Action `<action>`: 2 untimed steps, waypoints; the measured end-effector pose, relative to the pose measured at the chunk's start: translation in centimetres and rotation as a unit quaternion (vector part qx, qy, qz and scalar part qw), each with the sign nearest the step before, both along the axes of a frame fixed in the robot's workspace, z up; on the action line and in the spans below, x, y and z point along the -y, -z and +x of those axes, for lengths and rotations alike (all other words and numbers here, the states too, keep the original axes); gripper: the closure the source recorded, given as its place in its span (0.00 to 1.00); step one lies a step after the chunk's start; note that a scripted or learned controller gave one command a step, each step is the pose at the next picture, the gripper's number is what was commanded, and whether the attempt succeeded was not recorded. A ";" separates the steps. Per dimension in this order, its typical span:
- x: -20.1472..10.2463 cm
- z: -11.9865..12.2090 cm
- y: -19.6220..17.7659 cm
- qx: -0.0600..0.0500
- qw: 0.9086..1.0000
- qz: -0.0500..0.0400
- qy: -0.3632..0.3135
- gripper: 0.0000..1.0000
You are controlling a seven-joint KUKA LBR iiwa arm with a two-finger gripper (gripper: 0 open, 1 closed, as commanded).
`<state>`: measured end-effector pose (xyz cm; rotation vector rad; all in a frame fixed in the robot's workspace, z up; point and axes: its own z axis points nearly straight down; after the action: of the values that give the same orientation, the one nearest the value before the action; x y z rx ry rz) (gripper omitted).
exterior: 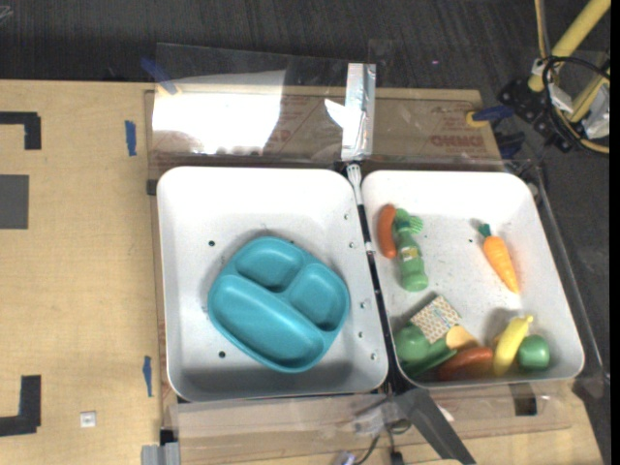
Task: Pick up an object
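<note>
Camera view, from above the bench. Left white bin (184, 201): 1 teal plastic divided plate (279, 301) with 3 compartments, lying near the middle. Right white bin (455, 197): 1 orange toy carrot (500, 260) near the right wall; 1 green toy bottle (411, 253) touching an orange-red piece (387, 230) by the left wall; 1 patterned packet (437, 319), 1 yellow toy banana (511, 343), green (534, 354) and red (470, 361) pieces clustered along the near edge. Claw state: cannot tell.
</note>
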<state>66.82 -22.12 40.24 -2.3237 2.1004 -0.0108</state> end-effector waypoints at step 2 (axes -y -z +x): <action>-1.3 0.0 -4.5 -0.001 0.930 -0.004 -0.367 1.00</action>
<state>66.79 -20.78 44.77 -2.9374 1.1018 -0.0108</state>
